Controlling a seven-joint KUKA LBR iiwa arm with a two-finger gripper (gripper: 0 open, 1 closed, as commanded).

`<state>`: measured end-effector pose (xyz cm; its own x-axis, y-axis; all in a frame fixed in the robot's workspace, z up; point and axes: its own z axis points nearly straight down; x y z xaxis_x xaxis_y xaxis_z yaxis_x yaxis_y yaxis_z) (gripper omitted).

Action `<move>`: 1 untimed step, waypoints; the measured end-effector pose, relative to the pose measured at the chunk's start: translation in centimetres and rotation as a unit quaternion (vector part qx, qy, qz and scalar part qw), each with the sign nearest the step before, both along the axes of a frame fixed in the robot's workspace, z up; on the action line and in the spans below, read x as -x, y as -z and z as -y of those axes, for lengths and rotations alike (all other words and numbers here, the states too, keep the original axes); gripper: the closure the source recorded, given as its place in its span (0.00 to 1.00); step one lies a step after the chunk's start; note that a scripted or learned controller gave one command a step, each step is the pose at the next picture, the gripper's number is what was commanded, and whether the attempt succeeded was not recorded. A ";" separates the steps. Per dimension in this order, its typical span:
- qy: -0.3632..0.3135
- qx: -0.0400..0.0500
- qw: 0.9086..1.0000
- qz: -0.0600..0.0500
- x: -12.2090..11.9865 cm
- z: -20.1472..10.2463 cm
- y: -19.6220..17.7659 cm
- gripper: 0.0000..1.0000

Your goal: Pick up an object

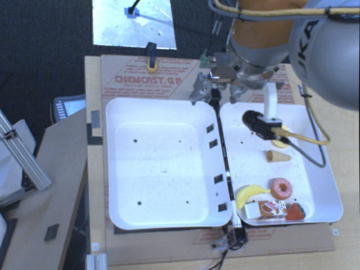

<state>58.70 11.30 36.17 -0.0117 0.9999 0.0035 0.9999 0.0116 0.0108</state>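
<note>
Okay, on my feed the gripper (215,94) sits at the far end of the bench, right over the spot where the two bins meet at their back rims. I read its fingers (198,90) as spread wide, one over the back corner of the left bin (152,151), the other over the back corner of the right bin (318,176), and I see nothing pinched between them.

Now the pickings, all in the right bin. A small tan cone (278,156) lies on its side about mid-bin, apart from the others and the closest of the lot to the gripper, though well apart from the fingers. Nearer the front, a pink donut (281,188) lies flat. Just beside it, towards the divider, a yellow banana (250,194) curves along the front corner. Tucked against the front wall is a red-and-white packet (265,209), touching or nearly touching the banana, and a red piece (296,211) sits hard against the packet's other end; I cannot tell from here what that red piece is.

Under both bins I see a brown cardboard sheet (146,79) with red lettering, and a yellow clip (152,65) at its far edge.
</note>
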 end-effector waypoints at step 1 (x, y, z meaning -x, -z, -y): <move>0.000 0.000 1.000 -0.003 1.2 -6.3 -3.7 0.00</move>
<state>57.49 17.57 39.89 -0.0114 0.9999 0.0040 0.9999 0.0114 0.0056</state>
